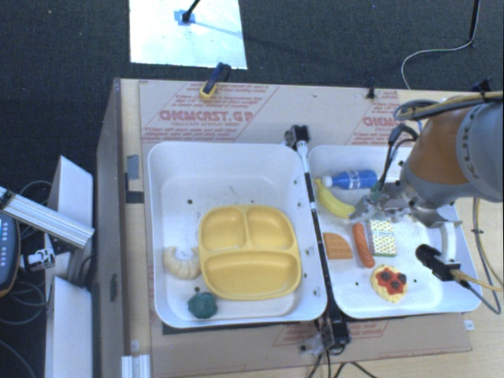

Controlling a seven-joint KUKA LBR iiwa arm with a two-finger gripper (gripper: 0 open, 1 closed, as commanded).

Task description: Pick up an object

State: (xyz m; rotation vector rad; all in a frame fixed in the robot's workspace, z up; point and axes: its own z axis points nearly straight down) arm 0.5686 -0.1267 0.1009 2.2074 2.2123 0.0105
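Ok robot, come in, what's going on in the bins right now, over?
End effector low in right bin, above the hot dog and sandwich square. Nothing seen gripped. Banana and blue bottle crowd close on its left.

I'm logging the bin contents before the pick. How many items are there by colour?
Yellow: 2, tray and banana
Blue: 1, bottle
Orange: 2, carrot and wedge
Green: 1, lump
Cream: 1, croissant
Mixed: 2, pizza and checked block
Total: 9
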